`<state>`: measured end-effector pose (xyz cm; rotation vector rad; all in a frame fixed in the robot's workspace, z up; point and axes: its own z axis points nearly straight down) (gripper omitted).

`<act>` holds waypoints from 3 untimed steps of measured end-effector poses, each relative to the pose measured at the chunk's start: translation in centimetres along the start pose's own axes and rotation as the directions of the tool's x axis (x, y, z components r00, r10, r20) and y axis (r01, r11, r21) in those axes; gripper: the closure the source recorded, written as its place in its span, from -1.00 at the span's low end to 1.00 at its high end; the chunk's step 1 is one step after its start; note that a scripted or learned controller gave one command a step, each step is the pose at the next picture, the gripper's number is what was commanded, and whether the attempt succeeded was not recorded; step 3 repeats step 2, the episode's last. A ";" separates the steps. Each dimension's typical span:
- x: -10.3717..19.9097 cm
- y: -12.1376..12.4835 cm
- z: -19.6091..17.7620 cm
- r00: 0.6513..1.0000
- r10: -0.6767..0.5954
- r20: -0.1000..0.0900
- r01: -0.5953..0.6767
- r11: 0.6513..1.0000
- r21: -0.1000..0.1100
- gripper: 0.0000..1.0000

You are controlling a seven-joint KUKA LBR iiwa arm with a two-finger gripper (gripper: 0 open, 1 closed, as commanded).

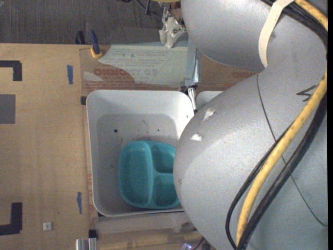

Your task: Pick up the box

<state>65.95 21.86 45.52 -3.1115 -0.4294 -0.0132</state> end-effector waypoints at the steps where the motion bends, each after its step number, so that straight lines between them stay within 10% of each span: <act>1: 0.1 0.1 -1.0 1.000 0.002 -0.001 -0.002 1.000 0.000 1.00; 3: 0.1 0.2 -1.9 1.000 0.004 -0.003 -0.004 1.000 0.000 1.00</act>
